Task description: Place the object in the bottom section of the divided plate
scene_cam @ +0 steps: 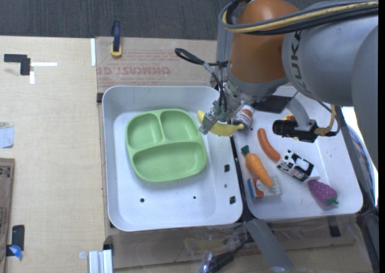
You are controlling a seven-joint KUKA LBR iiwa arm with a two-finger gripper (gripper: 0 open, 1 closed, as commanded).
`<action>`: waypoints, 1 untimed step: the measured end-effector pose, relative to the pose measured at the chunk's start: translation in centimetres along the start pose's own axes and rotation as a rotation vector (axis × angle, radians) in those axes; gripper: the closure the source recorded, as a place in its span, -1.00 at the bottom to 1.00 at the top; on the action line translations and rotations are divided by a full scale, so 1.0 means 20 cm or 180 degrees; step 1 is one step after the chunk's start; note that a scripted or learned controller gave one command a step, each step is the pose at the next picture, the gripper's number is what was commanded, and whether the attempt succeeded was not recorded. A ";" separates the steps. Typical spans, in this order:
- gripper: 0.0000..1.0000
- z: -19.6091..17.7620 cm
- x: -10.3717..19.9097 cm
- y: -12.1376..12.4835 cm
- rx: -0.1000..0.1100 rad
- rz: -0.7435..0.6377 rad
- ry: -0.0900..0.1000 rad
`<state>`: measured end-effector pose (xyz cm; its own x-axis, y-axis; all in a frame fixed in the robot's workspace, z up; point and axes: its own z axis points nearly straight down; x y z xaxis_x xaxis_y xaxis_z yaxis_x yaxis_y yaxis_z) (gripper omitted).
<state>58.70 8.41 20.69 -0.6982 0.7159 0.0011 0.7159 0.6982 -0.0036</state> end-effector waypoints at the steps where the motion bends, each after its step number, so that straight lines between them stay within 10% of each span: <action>1: 1.00 0.02 0.20 -0.08 0.0002 -0.0167 0.0003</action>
<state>54.68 10.15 20.28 -0.7347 0.6784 0.0022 0.6784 0.7347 -0.0043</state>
